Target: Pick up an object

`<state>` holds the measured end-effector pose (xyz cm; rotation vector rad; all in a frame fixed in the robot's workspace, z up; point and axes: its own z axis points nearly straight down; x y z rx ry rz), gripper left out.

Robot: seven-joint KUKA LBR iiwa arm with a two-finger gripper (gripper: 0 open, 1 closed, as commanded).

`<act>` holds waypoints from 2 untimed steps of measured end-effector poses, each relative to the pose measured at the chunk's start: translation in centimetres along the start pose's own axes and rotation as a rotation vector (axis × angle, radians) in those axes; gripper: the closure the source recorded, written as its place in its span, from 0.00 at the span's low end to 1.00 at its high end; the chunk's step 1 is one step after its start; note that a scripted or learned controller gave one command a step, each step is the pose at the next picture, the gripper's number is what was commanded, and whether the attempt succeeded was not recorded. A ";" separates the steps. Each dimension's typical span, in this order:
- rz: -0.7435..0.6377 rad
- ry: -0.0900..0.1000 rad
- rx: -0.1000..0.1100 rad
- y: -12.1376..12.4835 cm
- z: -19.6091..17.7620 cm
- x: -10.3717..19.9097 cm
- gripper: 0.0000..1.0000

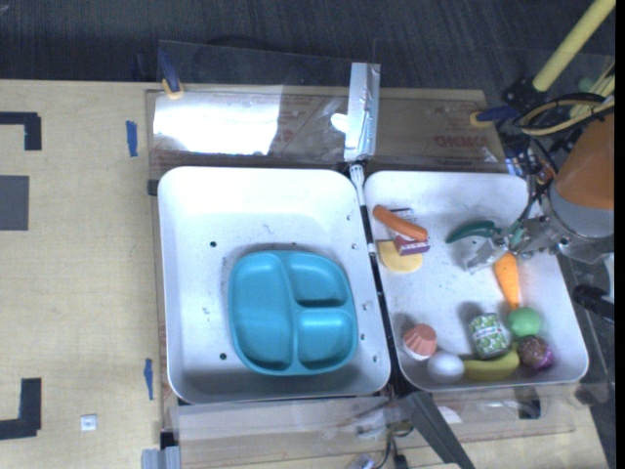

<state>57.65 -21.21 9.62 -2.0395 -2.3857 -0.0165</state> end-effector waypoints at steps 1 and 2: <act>0.001 -0.007 -0.002 0.0 -1.1 -0.2 1.00; 0.161 -0.010 0.000 2.5 -9.3 4.5 1.00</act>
